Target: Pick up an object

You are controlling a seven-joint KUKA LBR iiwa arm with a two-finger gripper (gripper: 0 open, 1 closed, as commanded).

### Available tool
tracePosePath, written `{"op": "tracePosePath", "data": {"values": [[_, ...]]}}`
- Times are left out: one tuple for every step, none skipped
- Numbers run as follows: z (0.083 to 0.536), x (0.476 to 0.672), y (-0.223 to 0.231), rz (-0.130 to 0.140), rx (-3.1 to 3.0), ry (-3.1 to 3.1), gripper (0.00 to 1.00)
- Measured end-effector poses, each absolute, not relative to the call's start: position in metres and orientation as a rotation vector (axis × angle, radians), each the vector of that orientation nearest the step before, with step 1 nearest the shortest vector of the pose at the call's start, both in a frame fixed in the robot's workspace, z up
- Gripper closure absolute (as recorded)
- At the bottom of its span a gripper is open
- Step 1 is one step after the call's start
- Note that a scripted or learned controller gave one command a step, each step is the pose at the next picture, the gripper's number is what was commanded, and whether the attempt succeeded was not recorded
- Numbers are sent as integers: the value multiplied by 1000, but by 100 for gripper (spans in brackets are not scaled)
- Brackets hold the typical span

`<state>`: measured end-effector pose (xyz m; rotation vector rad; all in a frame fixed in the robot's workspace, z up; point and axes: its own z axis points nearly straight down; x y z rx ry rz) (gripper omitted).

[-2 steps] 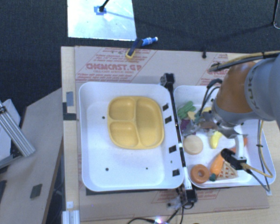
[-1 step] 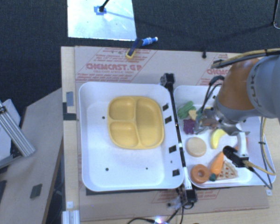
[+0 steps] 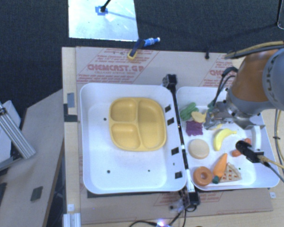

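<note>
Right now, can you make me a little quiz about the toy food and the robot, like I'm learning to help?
1. True or false: the yellow divided plate lies in the left bin.
2. Which toy lies nearest the front rim of the right bin? A) banana B) doughnut C) purple grapes
3. Fill in: the end effector hovers over the ____ bin.

Key:
1. True. It sits on the left bin's floor, toward the back.
2. B. The doughnut lies by the front rim, beside the carrot and waffle slice.
3. Right. It is near the grapes and banana.
</note>
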<state>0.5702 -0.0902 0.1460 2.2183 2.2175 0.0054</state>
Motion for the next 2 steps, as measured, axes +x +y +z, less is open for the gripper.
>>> {"op": "tracePosePath", "data": {"values": [[197, 582, -88, 7, 2212, 2222, 100], [227, 583, -88, 5, 2214, 2224, 100]]}}
